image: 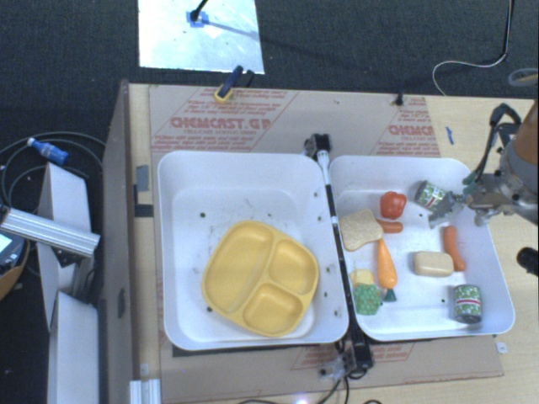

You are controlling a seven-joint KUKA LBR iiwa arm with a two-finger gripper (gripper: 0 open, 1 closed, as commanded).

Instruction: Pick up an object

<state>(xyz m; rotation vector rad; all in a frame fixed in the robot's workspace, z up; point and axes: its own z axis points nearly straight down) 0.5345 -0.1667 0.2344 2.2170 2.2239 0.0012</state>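
Note:
The right bin (497, 310) holds several toy foods. A slice of toast (360, 229) lies at its left, with a red tomato (392, 204) and a carrot (386, 263) close by. A beige roll (433, 263), an orange sausage (454, 248) and two small cans (431, 195) (466, 302) lie further right. My gripper (463, 211) hangs over the bin's upper right, just above the orange sausage and right of the upper can. Its fingers are spread open and nothing is between them.
The left bin (181, 192) holds a yellow divided plate (259, 278). A yellow piece (363, 278) and a green broccoli (367, 298) sit by the divider between the bins. Cardboard (253, 116) lies under both bins.

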